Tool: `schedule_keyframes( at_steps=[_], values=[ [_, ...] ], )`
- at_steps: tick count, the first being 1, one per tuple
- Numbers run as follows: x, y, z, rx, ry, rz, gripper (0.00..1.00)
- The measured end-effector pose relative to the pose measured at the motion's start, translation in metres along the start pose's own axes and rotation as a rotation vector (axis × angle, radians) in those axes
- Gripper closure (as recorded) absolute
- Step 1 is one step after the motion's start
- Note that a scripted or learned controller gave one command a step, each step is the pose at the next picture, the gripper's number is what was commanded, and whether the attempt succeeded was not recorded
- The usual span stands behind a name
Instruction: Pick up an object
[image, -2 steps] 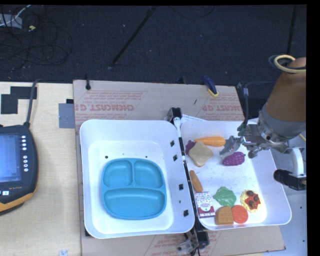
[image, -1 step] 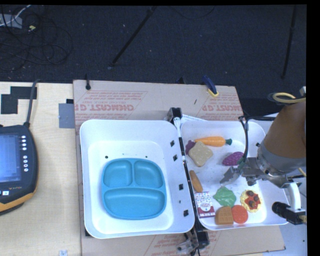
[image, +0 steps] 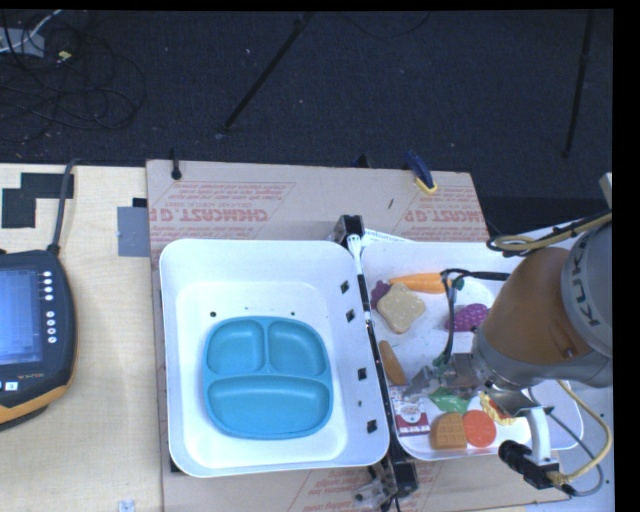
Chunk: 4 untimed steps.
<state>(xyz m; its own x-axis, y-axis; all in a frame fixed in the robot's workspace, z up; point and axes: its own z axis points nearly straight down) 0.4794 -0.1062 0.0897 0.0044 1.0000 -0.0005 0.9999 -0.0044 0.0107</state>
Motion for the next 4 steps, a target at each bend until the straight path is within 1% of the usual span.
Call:
schedule_keyframes(
  at_steps=[1,2,3,4],
  values=[
    [-0.044,0.07,0.004,0.008,-0.002,-0.008,0.0],
    [-0.027,0.027,0.003,0.013,0.001,-0.002,0.0],
    [-0.029,0.028,-0.005,0.017,0.003,0.003,1.0],
    [0.02,0.062,-0.07,0.01,0.002,-0.01,1.0]
  ],
)
